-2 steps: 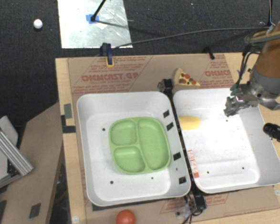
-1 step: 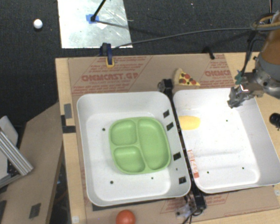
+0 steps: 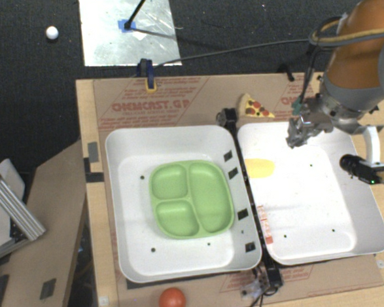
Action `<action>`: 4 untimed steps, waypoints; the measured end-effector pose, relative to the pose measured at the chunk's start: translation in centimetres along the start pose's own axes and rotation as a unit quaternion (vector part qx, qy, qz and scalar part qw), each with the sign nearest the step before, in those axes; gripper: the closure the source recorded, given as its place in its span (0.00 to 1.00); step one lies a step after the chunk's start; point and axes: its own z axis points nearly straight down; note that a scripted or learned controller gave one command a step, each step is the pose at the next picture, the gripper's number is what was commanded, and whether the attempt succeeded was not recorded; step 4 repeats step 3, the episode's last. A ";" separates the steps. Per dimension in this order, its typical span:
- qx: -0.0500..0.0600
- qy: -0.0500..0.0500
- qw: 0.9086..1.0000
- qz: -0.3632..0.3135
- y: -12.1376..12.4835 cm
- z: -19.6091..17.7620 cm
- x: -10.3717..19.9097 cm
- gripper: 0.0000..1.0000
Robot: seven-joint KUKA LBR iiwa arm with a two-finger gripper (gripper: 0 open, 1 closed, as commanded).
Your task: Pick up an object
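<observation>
Yellow object [image 3: 259, 168] lies flat at the left side of the right bin [image 3: 329, 238], not yet picked up. We see the tool [image 3: 297, 135] hovering just to its far right; whether it is clenched or released, we cannot tell.

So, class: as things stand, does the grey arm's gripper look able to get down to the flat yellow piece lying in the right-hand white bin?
Probably yes. The gripper hangs over the right-hand white bin, up and to the right of the flat yellow piece, and nothing lies between them on the bin floor.
</observation>
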 end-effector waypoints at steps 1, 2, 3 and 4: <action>0.001 0.000 1.000 0.000 -0.5 0.5 5.5 1.00; 0.001 0.000 1.000 0.000 -0.6 0.9 11.0 1.00; 0.001 0.000 1.000 0.000 0.6 3.3 16.6 1.00; 0.001 0.000 1.000 0.000 0.6 3.3 16.6 1.00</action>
